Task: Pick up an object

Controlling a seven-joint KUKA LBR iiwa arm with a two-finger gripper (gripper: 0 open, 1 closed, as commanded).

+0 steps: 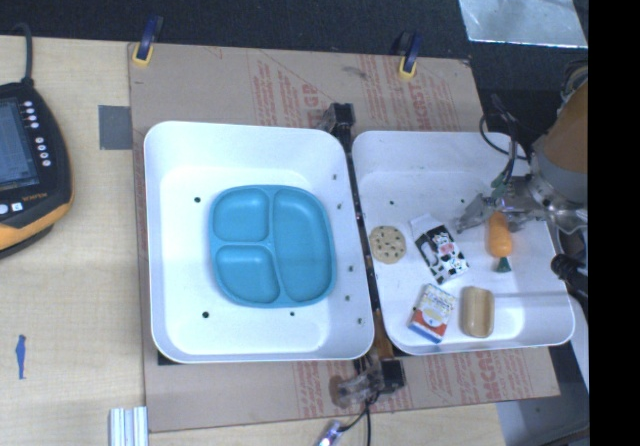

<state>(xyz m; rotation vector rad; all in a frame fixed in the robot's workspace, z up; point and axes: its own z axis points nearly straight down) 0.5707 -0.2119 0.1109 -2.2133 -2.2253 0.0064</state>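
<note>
Down at the near edge of the bench, a cardboard sheet (250,404) lay under both bins, and everything else sat on top of it. Of the two, the left bin (175,234) carried a blue divided plate (272,243) squarely in its middle. The right bin (400,159) held all the loose things: a tan bread-like piece (477,312) near the front rim, a small red and white carton (432,313) just beside it, a black and white patterned packet (441,253) further back, a round cookie (387,244) near the wall shared with the left bin, and an orange carrot-shaped piece (499,236) toward the right side.

As for the job, I judged it barely begun. Every object appeared to rest on the bin floor and nothing looked lifted, so the grasp and the raise both seemed left to do.

From the right, the arm reached in over the right bin, its gripper (492,206) low and just behind the carrot-shaped piece, near enough that it may have been touching it. Its metal parts blurred together with cables there, and I could not tell its state.
</note>
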